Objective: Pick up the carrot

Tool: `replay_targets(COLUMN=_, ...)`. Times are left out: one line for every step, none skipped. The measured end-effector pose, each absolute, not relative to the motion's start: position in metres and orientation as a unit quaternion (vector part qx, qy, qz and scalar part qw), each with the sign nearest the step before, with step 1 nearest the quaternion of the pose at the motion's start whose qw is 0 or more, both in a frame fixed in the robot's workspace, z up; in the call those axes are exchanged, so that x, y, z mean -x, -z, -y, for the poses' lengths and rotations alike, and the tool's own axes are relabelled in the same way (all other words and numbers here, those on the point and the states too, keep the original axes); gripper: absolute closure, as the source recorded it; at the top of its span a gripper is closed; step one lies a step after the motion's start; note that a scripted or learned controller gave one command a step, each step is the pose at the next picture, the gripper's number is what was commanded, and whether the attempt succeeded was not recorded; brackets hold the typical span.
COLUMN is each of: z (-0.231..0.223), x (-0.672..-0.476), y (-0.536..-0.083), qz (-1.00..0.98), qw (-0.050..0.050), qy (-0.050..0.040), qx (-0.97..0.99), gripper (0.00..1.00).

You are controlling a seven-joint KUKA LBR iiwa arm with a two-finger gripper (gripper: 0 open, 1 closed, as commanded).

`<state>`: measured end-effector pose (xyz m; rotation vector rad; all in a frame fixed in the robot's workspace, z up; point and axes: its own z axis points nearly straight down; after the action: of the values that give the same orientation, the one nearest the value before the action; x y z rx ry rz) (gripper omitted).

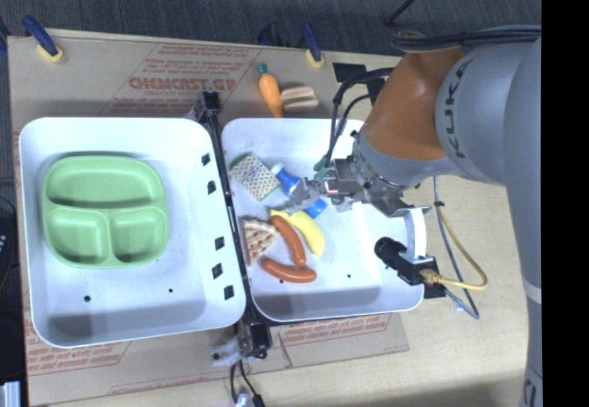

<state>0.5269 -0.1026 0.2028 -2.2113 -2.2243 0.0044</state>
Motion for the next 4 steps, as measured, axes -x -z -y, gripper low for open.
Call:
replay_targets(z=0.047, x=-0.613, y=-0.191, qz=0.606, qw=0.001, qy=-0.0014, qx=0.796, gripper=0.0)
replay_targets(z=0.098, x=-0.638, y=-0.23, qz=0.606, qw=0.001, qy=-0.0011, qx=0.796, gripper=0.0)
replay_targets(z=0.112, x=-0.656, y=-0.119, qz=0.433, qw=0.003, qy=-0.0027, qx=0.901, gripper=0.0)
replay_targets(z=0.078, x=-0.63, y=-0.297, qz=0.482, qw=0.001, qy=-0.0005, qx=0.876, gripper=0.0)
